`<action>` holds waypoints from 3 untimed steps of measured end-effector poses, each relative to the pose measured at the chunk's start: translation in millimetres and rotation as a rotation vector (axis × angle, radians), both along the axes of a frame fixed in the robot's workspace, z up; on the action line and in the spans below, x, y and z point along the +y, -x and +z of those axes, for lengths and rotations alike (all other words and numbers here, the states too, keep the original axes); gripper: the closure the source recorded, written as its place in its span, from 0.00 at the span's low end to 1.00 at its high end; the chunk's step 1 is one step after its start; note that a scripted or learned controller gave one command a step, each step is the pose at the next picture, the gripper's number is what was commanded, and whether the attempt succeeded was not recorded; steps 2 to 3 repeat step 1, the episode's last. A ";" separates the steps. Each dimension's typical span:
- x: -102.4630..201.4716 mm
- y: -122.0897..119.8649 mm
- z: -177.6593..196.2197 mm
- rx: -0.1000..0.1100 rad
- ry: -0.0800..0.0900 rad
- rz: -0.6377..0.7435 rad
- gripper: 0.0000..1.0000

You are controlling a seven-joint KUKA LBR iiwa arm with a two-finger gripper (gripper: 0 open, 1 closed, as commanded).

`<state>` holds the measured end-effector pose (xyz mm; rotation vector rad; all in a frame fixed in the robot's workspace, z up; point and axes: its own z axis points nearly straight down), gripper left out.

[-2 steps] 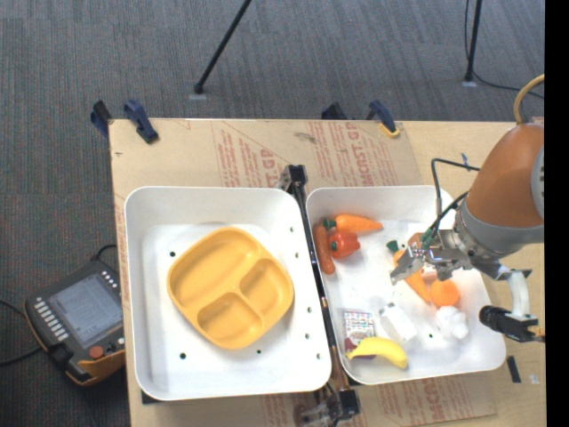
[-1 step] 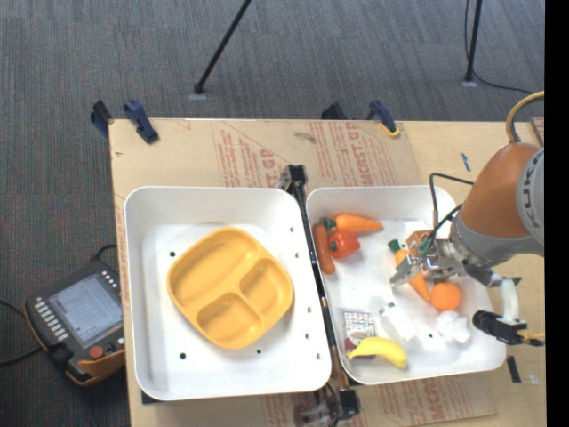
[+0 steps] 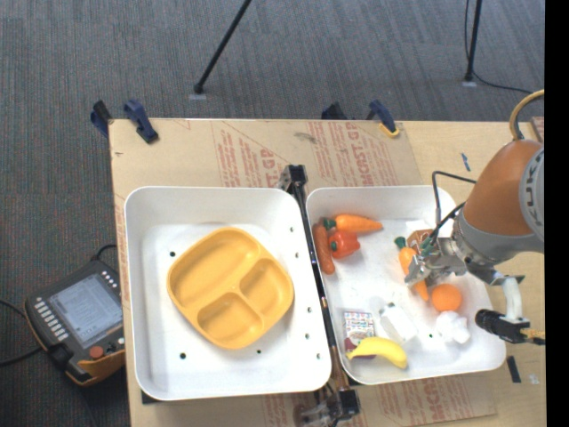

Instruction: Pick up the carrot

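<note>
The carrot (image 3: 357,223), orange with a green stub at its left end, lies across the far part of the right bin (image 3: 391,198). A red pepper (image 3: 343,244) touches its near side. My gripper (image 3: 423,267) is low over the right half of the same bin, well to the right of the carrot and apart from it. It sits among small orange pieces (image 3: 406,258), just beyond an orange ball (image 3: 446,298). The arm's grey and orange wrist (image 3: 502,205) hides the bin's right wall.
A brown sausage (image 3: 323,249) lies along the right bin's left wall. A banana (image 3: 380,351), a small printed box (image 3: 358,322) and white items (image 3: 453,329) fill its near part. The left bin (image 3: 147,238) holds a yellow divided plate (image 3: 231,287).
</note>
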<state>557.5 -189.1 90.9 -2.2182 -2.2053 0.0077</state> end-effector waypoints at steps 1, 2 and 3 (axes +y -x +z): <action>71.3 -4.5 92.6 -0.009 0.004 0.010 1.00; 71.3 -4.5 92.6 -0.009 0.004 0.010 1.00; 71.3 -4.5 92.6 -0.009 0.004 0.010 1.00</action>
